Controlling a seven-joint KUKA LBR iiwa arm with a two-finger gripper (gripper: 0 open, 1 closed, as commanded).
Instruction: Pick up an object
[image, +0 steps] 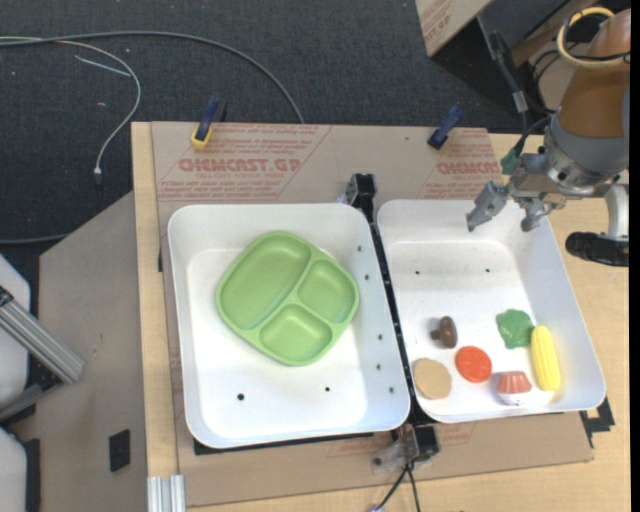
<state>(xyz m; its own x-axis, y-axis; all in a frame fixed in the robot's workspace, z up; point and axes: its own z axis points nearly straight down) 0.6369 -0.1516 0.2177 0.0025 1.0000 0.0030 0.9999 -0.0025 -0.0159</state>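
Observation:
My gripper (508, 211) hangs open over the far edge of the right bin (480, 270), with nothing between its two fingers. The objects lie well below it near that bin's front: a small brown piece (444, 329), a green leafy piece (515, 327), a yellow corn cob (545, 357), a red tomato (474, 364), a tan round cookie (432, 378) and a pink-and-white cupcake (512, 386). None of them touches the gripper.
The left bin (200, 300) holds a green divided plate (288, 297), tilted diagonally. A black clamp (361, 189) sits between the bins at the back. Blue clips (207, 120) (445, 128) stand on the cardboard's far edge. The right bin's far half is bare white floor.

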